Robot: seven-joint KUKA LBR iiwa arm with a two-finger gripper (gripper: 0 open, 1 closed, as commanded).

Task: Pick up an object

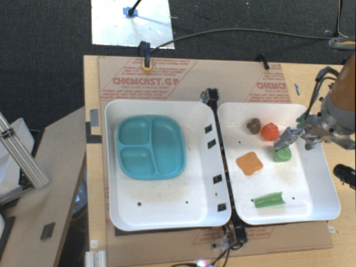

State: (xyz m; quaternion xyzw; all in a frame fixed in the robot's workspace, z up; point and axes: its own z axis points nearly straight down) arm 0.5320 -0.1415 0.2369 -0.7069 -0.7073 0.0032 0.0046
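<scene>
Right bin [322, 196]: pincer [285, 142] over green piece [282, 154].

Both white bins [167, 218] look like smooth, slightly glossy plastic; the teal divided plate [151, 147] is matt plastic. The table [92, 149] is pale bare wood, the claw [285, 141] dull metal.
</scene>
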